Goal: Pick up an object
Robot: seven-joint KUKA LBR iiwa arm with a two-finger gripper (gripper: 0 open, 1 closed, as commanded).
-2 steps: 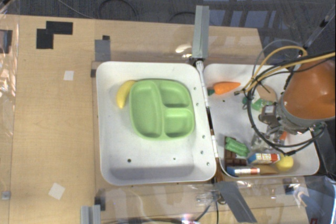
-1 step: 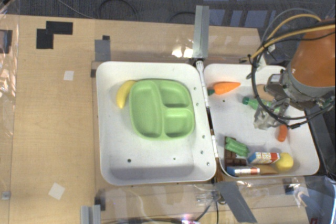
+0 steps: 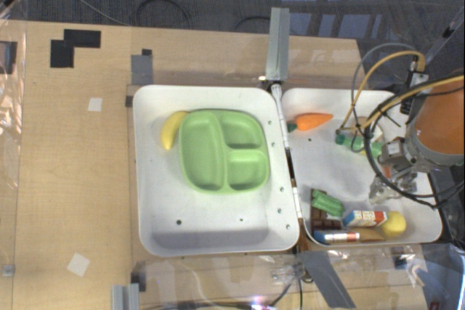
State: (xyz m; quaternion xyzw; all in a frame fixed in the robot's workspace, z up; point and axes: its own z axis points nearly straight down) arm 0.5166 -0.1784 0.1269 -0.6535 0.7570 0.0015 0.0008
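Objects for picking are lying in two shallow white bins on the pale wooden desk (image 3: 73, 178), and none is singled out by the task, so any of them could serve as the target.

Camera view, left bin (image 3: 156, 229): a green moulded-plastic divided plate (image 3: 221, 151) is sitting near the centre, and a yellow plastic banana (image 3: 170, 128) is touching its left edge. The plate is broad and flat, which is probably making it a poor fit for a two-finger grasp; the banana looks the easier of the two.

Camera view, right bin (image 3: 320, 156): an orange plastic carrot with a green stub (image 3: 311, 122) is lying alone near the far left corner, well apart from the rest. A small green item (image 3: 347, 139) is sitting behind the looping cables (image 3: 378, 120). Along the near wall a cluster is crowding together: a green packet (image 3: 327, 202), a white-and-red labelled bottle lying on its side (image 3: 365, 218), a yellow rounded fruit (image 3: 394, 224), a dark brown bar (image 3: 321, 221) and a red-and-white marker (image 3: 338, 237). These are touching or overlapping, likely because they are resting against the wall.

The grey arm with its orange band (image 3: 439, 127) is reaching in from the right, and the pincer (image 3: 385, 189) is hanging just above the cluster, nearest the bottle and the yellow fruit. Its state cannot be told, since cables and wrist are covering it. Nothing is visibly being held, so the pick is judged not yet made.
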